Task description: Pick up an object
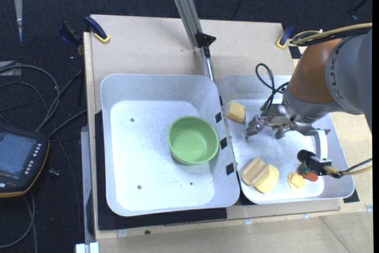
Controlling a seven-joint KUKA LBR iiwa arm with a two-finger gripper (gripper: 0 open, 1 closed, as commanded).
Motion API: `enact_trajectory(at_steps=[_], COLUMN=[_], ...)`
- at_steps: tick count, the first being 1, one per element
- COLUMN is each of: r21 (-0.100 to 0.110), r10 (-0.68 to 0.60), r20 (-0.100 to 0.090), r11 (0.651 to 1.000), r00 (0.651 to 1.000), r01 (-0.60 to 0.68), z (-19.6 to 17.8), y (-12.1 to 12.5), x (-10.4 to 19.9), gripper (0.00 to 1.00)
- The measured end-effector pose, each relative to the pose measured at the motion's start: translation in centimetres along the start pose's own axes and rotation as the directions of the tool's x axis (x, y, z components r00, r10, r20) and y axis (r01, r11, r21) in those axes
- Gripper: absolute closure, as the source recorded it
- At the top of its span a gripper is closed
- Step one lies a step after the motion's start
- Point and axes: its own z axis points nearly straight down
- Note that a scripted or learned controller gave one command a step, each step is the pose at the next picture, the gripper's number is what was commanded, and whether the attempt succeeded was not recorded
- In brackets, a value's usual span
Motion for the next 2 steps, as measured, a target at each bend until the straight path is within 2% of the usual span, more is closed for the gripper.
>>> enact_trajectory(at_steps=[1,2], r21=[-0.006,-0.009], r10=[0.001,0.0], r20=[0.001,0.001], r11=[1.0,1.0], r00=[1.0,1.0], r01=[-0.001,0.0], z=[-1.3,-6.1], y=[0.1,0.0], x=[-0.1,0.9], gripper=[1.0,1.0])
